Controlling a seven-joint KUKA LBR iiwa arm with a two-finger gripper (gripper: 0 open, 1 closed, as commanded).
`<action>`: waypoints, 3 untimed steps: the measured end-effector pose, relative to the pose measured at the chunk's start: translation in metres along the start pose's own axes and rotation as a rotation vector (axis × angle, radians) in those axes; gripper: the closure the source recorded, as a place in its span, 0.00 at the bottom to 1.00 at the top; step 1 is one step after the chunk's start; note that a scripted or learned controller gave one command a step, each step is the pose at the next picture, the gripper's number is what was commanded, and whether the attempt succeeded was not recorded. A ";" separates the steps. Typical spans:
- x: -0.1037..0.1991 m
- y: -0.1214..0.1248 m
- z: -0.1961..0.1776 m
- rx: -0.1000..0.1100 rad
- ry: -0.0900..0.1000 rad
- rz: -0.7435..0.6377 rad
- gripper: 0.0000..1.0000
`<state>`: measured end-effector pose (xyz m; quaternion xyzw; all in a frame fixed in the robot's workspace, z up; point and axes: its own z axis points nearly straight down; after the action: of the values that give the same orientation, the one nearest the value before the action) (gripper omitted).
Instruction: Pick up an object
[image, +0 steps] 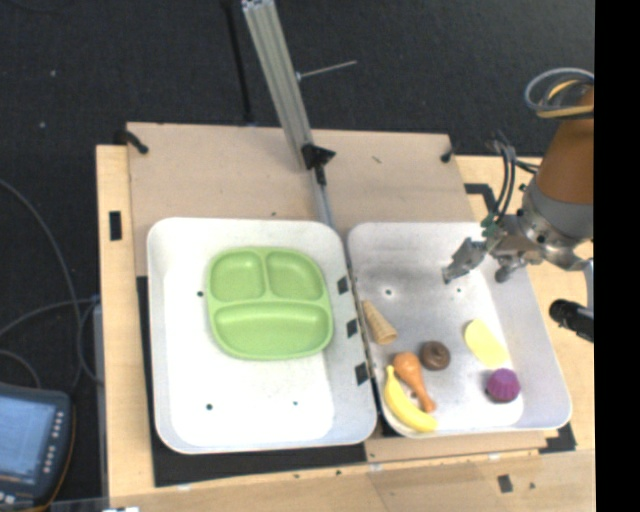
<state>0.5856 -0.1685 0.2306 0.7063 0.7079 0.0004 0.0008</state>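
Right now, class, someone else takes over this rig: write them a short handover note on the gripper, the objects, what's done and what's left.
Gripper: open, holding nothing, above the upper part of the right bin.
Right bin, near end: cone, chocolate doughnut, yellow piece, purple ball, carrot, banana by the near-left corner.
Left bin: green divided plate.
Done: nothing picked.
Left: choose an object, descend, grasp, lift.

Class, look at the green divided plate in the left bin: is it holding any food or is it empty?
Empty. The green divided plate shows three bare compartments; the toy food lies in the right bin instead.
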 end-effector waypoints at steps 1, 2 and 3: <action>0.000 0.000 0.000 0.000 0.000 0.000 0.00; 0.003 -0.009 0.059 0.007 0.000 0.003 0.00; -0.008 -0.008 0.111 0.005 -0.001 0.004 0.00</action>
<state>0.5779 -0.1769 0.1193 0.7076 0.7067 -0.0018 -0.0008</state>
